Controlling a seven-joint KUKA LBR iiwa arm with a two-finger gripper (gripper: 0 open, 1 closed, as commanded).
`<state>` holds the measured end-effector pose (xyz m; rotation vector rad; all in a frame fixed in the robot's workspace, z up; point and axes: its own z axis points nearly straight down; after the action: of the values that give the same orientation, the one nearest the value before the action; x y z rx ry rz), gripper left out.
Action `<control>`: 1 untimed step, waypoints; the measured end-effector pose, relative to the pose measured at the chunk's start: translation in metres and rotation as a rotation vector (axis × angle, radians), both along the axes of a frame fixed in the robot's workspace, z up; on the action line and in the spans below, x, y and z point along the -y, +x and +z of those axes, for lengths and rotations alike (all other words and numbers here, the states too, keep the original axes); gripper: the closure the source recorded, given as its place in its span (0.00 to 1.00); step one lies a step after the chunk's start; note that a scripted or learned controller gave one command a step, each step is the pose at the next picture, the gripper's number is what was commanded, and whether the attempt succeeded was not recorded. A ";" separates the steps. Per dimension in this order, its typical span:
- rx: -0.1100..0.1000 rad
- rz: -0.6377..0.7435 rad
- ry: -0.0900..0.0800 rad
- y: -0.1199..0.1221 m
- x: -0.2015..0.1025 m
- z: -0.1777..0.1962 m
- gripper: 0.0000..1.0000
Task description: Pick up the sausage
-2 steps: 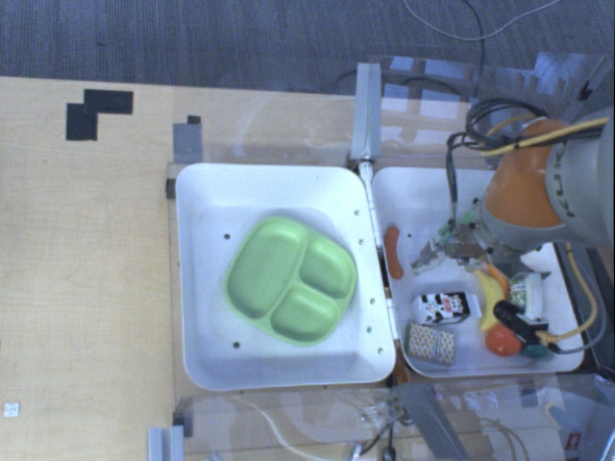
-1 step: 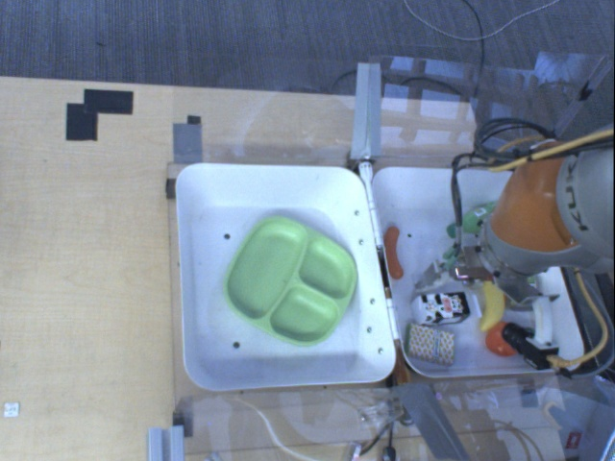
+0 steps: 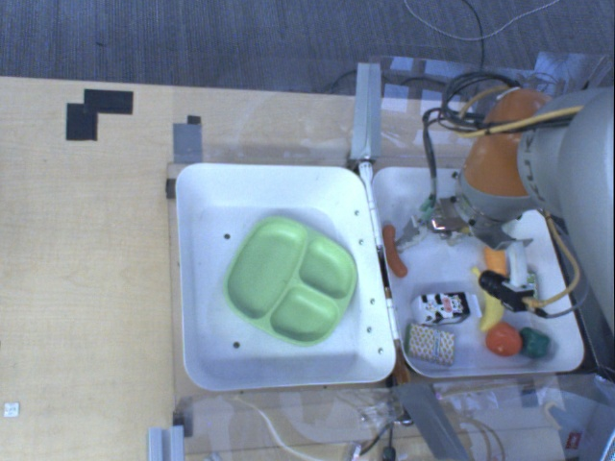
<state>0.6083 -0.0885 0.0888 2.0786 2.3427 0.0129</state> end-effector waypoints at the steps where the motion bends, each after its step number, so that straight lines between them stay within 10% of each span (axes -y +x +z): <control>1: -0.004 -0.294 0.003 0.015 0.000 -0.001 0.00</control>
<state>0.6232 -0.0889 0.0882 2.4029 2.0153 0.0093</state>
